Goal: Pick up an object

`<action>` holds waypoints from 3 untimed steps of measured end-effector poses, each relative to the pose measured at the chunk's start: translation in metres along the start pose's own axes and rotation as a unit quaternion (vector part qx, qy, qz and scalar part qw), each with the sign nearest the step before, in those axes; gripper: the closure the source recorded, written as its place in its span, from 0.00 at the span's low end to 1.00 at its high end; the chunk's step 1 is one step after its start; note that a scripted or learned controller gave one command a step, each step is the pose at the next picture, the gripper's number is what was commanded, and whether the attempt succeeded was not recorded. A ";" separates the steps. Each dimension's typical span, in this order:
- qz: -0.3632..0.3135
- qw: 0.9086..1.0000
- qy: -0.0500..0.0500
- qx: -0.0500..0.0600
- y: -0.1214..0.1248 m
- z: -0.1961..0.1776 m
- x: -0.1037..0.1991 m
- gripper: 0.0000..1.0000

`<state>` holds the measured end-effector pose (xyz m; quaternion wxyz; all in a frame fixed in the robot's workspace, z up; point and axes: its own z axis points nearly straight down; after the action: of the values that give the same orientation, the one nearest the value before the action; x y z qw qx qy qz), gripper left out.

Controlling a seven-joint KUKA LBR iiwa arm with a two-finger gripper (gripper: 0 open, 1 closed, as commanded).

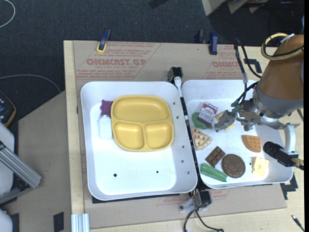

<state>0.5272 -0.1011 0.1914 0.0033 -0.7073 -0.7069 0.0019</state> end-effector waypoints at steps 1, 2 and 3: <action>0.000 1.000 0.000 0.001 -0.011 0.056 0.000 0.00; 0.001 1.000 -0.001 -0.004 -0.010 0.106 0.000 0.00; 0.001 1.000 -0.001 -0.004 -0.011 0.096 0.001 1.00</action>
<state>0.5155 -0.1003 0.0950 0.0003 -0.7081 -0.7061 -0.0002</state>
